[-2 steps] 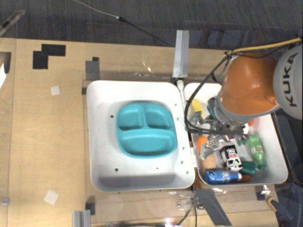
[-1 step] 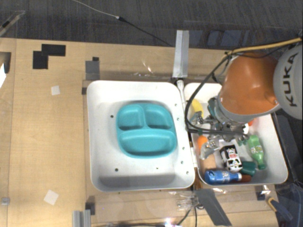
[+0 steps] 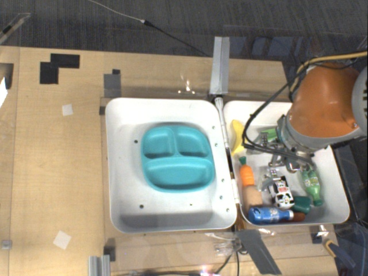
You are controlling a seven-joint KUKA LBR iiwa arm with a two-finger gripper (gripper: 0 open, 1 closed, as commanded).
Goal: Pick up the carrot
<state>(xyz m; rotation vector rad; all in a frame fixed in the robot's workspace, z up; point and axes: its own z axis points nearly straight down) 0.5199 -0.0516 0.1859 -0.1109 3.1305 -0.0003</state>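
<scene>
While the carrot [image 3: 247,176] is lying just left of it, the gripper [image 3: 277,181] is hovering, its grip state impossible to tell.

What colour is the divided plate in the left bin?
Teal, a plain divided plate, seen clearly in the camera view.

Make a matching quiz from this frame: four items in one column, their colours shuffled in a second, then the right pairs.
Items:
1. tray
2. carrot
3. banana
4. can

Colours:
A. yellow
B. blue
C. teal
D. orange

Pairs: 1-C, 2-D, 3-A, 4-B
</scene>
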